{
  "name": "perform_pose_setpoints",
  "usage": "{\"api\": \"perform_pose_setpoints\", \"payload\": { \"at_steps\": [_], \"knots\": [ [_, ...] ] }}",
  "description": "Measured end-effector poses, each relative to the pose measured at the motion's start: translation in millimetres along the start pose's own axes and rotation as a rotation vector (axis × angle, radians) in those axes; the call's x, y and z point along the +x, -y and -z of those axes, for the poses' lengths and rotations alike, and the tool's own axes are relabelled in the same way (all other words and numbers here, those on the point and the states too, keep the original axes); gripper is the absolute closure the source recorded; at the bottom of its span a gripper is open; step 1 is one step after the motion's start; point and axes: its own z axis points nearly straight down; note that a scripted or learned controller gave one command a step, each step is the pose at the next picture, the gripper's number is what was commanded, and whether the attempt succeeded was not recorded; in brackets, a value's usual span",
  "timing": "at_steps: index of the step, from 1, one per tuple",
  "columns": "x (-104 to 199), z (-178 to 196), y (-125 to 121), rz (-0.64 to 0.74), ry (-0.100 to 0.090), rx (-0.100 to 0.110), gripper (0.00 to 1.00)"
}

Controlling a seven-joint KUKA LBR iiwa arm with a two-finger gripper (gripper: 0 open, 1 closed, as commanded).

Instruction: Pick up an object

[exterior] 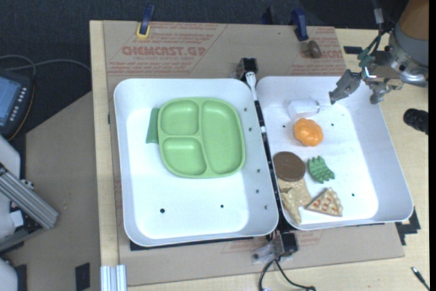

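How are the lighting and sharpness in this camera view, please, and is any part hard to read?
Camera view: lighting is even and soft, with faint shadows under the green divided plate and the orange toy; the white bins are bright, so the white object nearly blends in; the gripper at the right bin's far edge is slightly blurred.

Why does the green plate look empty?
It is empty: the green plate sits in the left bin, all three compartments bare. The toys lie in the right bin.
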Motion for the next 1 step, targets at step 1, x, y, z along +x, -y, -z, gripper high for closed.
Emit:
{"api": "perform_pose_setpoints", "payload": {
  "at_steps": [1],
  "knots": [
    [0.1, 7.5, -2.2, 0.003, 0.002, -0.013, 0.0]
  ]
}}
